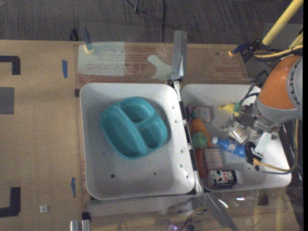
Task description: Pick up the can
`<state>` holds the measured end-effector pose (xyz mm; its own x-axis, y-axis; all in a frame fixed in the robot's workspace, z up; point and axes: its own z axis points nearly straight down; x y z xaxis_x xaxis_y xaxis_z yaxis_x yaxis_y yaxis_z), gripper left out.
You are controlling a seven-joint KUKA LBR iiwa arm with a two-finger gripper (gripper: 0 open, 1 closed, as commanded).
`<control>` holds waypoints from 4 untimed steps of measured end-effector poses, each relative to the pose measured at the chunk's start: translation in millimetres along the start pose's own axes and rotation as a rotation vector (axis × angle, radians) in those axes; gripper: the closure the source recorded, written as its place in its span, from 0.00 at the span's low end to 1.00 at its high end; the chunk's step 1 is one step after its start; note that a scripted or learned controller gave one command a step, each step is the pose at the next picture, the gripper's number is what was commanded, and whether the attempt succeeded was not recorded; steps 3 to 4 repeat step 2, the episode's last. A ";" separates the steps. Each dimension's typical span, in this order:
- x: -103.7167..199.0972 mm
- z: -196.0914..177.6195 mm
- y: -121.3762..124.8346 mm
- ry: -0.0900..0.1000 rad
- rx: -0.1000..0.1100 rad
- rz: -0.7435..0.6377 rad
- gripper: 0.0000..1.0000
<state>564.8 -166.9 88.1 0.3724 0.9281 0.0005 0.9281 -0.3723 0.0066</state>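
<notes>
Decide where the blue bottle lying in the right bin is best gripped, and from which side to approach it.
Probably mid-body on the blue bottle, from straight above, closing across its narrow width. It lies on its side, its long axis running roughly left to right. The white cap end is thinner and sits near the green ball.

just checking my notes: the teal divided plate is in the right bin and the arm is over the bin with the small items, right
Not quite. The camera view shows the teal divided plate in the left bin, alone there. The rest holds: the arm reaches over the right bin, the one with the small items such as the blue bottle and the black-and-white carton.
</notes>
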 end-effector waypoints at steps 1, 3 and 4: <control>-2.4 -10.4 1.3 0.002 -0.003 0.007 1.00; 31.2 -140.1 -30.8 -0.003 0.006 0.313 1.00; 31.2 -140.1 -30.8 -0.003 0.006 0.313 1.00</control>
